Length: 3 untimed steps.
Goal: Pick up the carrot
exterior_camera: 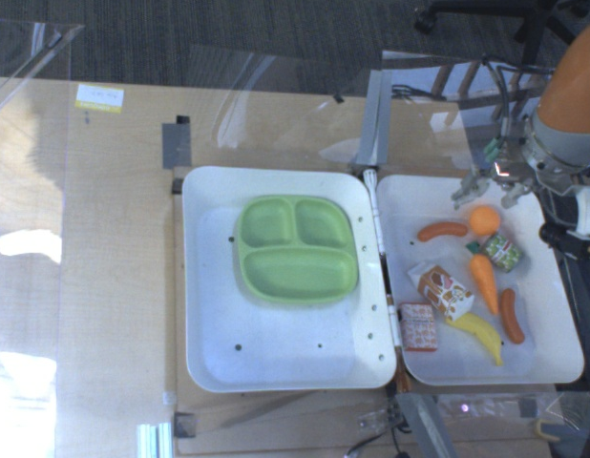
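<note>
Dark grey carpeted floor (228, 8) across the top, with the black base of a swivel chair (505, 8) at upper right. Below it, a pale wooden surface (85, 256), lit brightly at left with a white glare patch (28, 246). Small yellow and white label (99, 96) stuck near the far left edge. Clear plastic sheeting (266, 93) reflecting light along the back

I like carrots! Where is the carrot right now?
The carrot lies in the right bin, just below the orange, beside the sausage.
</note>
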{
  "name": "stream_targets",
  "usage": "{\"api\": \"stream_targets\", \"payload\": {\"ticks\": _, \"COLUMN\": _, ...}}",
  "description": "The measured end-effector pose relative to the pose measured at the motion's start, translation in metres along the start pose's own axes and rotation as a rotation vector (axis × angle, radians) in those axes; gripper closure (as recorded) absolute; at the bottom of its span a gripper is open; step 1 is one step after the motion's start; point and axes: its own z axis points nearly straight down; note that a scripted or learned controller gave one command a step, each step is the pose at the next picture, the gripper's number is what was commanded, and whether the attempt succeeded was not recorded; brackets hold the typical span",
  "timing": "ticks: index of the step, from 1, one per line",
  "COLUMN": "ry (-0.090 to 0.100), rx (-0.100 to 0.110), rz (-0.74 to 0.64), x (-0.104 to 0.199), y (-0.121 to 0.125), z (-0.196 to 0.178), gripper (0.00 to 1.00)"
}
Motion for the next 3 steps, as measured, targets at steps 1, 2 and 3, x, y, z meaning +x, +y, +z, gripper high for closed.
{"api": "stream_targets", "payload": {"ticks": 1, "ry": -0.002, "rx": -0.004, "rz": 0.131, "x": -0.047, "y": 0.012, "z": 0.123, "gripper": 0.0}}
{"api": "stream_targets", "payload": {"ticks": 2, "ry": -0.004, "rx": -0.008, "rz": 0.125, "x": -0.046, "y": 0.014, "z": 0.11, "gripper": 1.0}}
{"api": "stream_targets", "payload": {"ticks": 3, "ry": -0.001, "rx": -0.006, "rz": -0.322, "x": 0.059, "y": 0.032, "z": -0.005, "gripper": 1.0}}
